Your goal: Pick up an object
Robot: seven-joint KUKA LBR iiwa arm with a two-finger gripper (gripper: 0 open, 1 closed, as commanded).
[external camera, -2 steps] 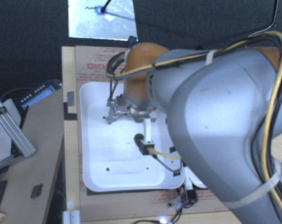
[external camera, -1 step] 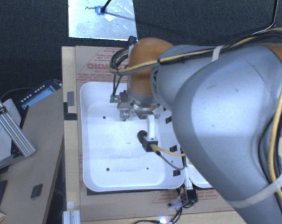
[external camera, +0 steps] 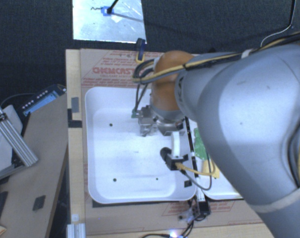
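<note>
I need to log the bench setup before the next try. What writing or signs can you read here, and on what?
"CHEMCAST", in red, on the brown board behind the left bin.
Smaller red lines beneath it on the same board: too blurred to read.
Red print on the board's front strip: too small to read.
Row of light marks on the dark device at left: not readable.

The tabletop is a pale wooden board, with a printed cardboard sheet spread over most of it. Two shallow white bins sit side by side on that sheet: the left bin in plain sight, the right bin mostly hidden under the grey arm.
</note>
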